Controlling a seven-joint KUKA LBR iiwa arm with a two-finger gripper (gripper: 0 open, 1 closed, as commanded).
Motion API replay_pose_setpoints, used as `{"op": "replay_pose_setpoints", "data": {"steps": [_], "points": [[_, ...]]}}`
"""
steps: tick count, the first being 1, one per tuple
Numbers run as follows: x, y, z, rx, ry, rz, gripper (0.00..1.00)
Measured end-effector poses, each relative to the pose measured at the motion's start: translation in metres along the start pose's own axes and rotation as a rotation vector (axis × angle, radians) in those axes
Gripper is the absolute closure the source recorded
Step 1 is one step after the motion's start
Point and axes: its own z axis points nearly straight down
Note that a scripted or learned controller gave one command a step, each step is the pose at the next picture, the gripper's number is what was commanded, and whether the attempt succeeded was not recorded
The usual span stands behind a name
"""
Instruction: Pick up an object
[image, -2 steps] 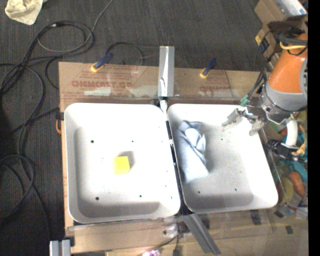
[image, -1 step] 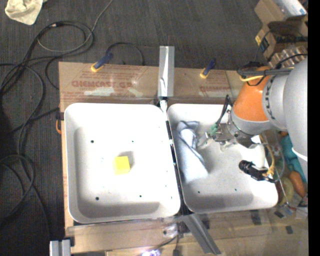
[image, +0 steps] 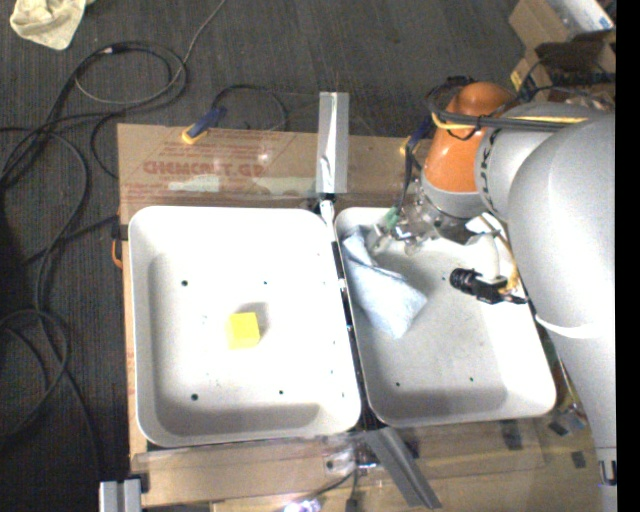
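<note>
A small yellow block (image: 244, 329) lies near the middle of the left bin (image: 160, 250). A pale blue-white cloth (image: 385, 295) lies crumpled in the upper left part of the right bin (image: 470, 390), against the wall shared with the left bin. My gripper (image: 393, 236) is low over the far left corner of the right bin, right at the cloth's upper end. The grey arm with its orange band (image: 455, 160) comes in from the right and covers that bin's far right side. Whether the cloth is held is hidden from this angle.
A small black part (image: 478, 283) with a yellow cable sticks out beside the arm over the right bin. Cardboard (image: 220, 165) and an upright metal post (image: 332, 140) stand behind the bins. Black cables (image: 60, 200) loop over the floor at left.
</note>
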Motion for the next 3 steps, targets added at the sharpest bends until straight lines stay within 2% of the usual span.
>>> {"op": "replay_pose_setpoints", "data": {"steps": [1, 2, 3], "points": [[-0.041, -0.017, -0.006, 0.003, 0.001, -0.041, 0.00], [-0.034, -0.086, -0.002, -0.002, 0.003, -0.009, 0.00], [0.012, -0.057, -0.002, -0.011, -0.002, -0.075, 0.00]]}}
